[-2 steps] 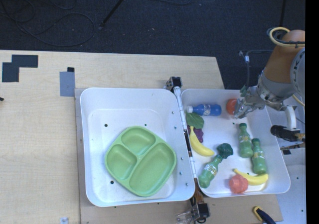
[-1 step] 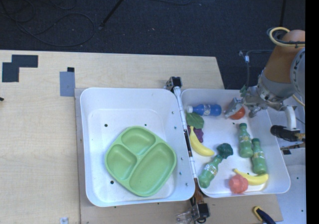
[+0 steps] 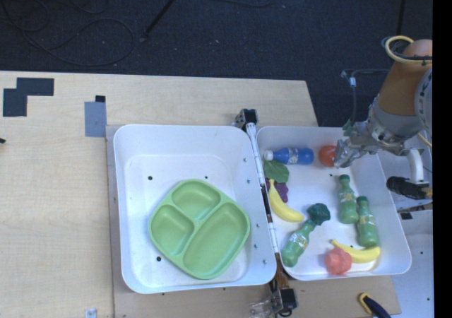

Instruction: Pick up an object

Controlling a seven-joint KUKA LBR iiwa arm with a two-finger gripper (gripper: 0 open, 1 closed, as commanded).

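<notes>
— Two white bins sit side by side. Where's the gripper?
— Over the right bin, beside an orange ball; its grip, I cannot tell. A blue bottle lies sideways, cap left

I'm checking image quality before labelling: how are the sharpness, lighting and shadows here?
Camera view: soft overall, small items like the green bottles lack crisp edges; lighting is even over both bins, with faint shadows under the green plate; the gripper and orange ball beside it blur together; the floor behind is dark and grainy.
</notes>
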